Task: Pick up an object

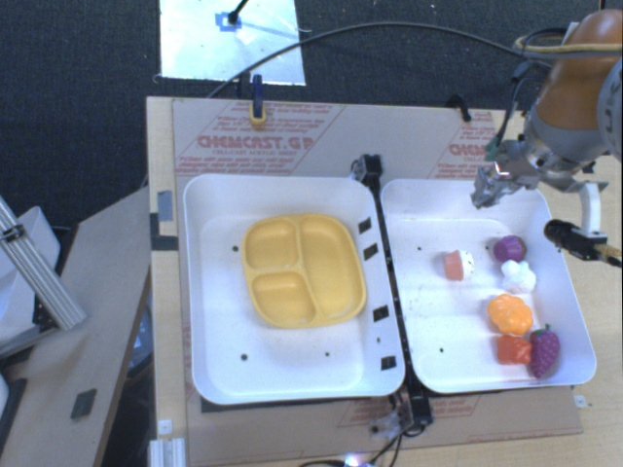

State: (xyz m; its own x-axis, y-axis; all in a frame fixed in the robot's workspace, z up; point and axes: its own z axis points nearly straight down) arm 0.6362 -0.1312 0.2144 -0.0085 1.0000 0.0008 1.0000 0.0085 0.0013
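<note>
I see a small pink-and-white toy piece (458,265) lying mid-floor in the right white bin (428,358). My gripper (486,192) hovers over its far edge, grip state indiscernible.

Two bins side by side on the bench (292,134). Left bin (209,261): a divided tray (302,269) at its centre. Right bin (428,339): six small toys along its right side, one (458,265) lying left of the others (516,314). The gripper (487,195) is above the right bin's far right corner.
</note>
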